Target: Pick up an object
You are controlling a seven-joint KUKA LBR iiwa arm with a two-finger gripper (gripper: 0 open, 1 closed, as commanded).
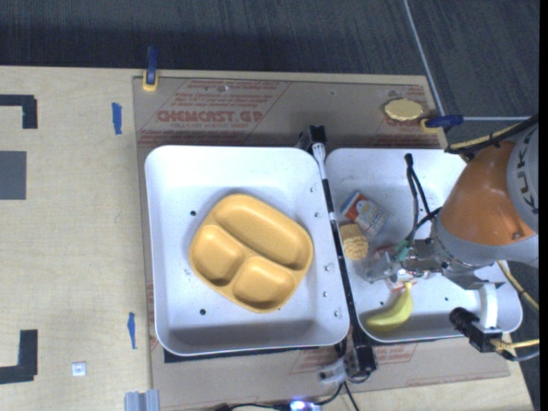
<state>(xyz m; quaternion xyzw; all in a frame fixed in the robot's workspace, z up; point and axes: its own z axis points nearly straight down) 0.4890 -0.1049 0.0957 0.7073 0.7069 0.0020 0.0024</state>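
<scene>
In the right bin (445, 174) lie a yellow banana (390, 312) near the front wall, a stubby piece of corn cob (354, 242) by the left wall, and a small red, white and blue packet (366, 213) behind the corn. My gripper (385, 268) is low inside this bin, just right of the corn and right above the banana's stem end. The grey arm with its orange band (484, 205) comes in from the right and covers the bin's right part. Nothing can be seen held in the gripper.
The left bin (171, 178) holds a large yellow three-section plate (250, 251). A black rail (330, 221) runs between the bins. A yellow disc (403, 110) and a blue clamp (443, 122) sit on the cardboard behind the right bin. Cables hang by the arm.
</scene>
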